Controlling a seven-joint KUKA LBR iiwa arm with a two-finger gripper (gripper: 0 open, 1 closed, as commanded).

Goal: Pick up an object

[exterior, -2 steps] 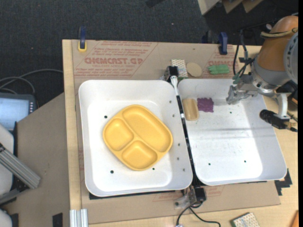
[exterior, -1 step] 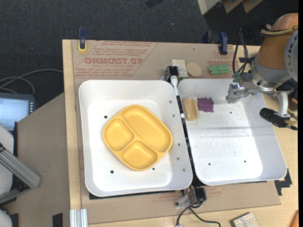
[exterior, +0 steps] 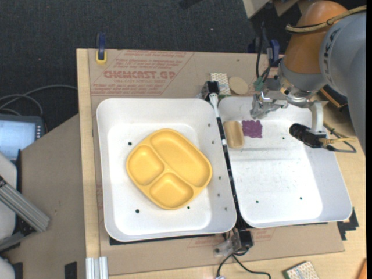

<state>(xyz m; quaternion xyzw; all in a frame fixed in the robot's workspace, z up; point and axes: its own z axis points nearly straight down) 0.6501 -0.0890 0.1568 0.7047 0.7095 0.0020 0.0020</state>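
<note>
So, gripper hangs at the far end of the right bin, just above the purple block; can't tell from here how the tool is set. A tan block lies just beside the purple 1, near the bin's left wall. Left bin holds a yellow divided tray. Best approach, I'd say: come straight down centred on the purple block, staying clear of the tan 1.

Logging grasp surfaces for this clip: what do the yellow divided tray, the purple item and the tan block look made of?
Yellow divided tray: likely moulded plastic, smooth, with a soft sheen on its compartment ridges. Purple item: matte and ragged at the edges, perhaps foam or fabric; too small to be sure. Tan block: pale, dull and rounded, possibly wood or foam.
</note>
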